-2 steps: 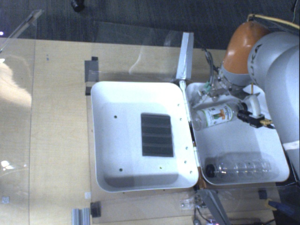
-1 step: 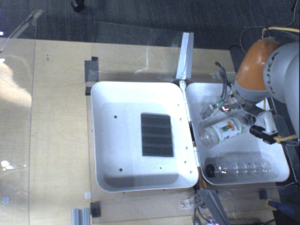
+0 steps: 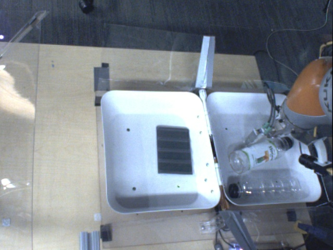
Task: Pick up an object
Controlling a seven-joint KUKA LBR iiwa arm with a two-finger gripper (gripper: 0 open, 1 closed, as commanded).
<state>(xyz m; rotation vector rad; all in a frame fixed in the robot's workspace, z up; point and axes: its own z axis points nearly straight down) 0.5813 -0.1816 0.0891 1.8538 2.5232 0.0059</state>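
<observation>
1. Gripper (image 3: pixel 270 132): located in the right bin (image 3: pixel 229 105), right of frame centre, below the orange wrist band. The state of the gripper cannot be told; the tip is small and blends with the clear plastic beneath it.
2. Small bottle (image 3: pixel 257 156): lies on its side just below and left of the gripper, clear, with a white label and a dark cap pointing toward the right edge. Whether the gripper touches it cannot be told.
3. Large bottle (image 3: pixel 268 188): lies on its side along the lower wall of the right bin, clear, ribbed, dark cap toward the left. It sits just below the small bottle.
4. Handling, judged: both bottles appear empty, hence light. Thin clear walls will likely dent under pressure and are smooth, so slipping is probable. A round body on its side may roll away when pushed.
5. Recommended hold, judged: take the small bottle across its labelled middle, fingers square to the long axis. The label offers more friction than bare plastic.
6. Left bin (image 3: pixel 119 113): holds a dark ribbed block (image 3: pixel 174 149) at its centre, well apart from the gripper.
</observation>
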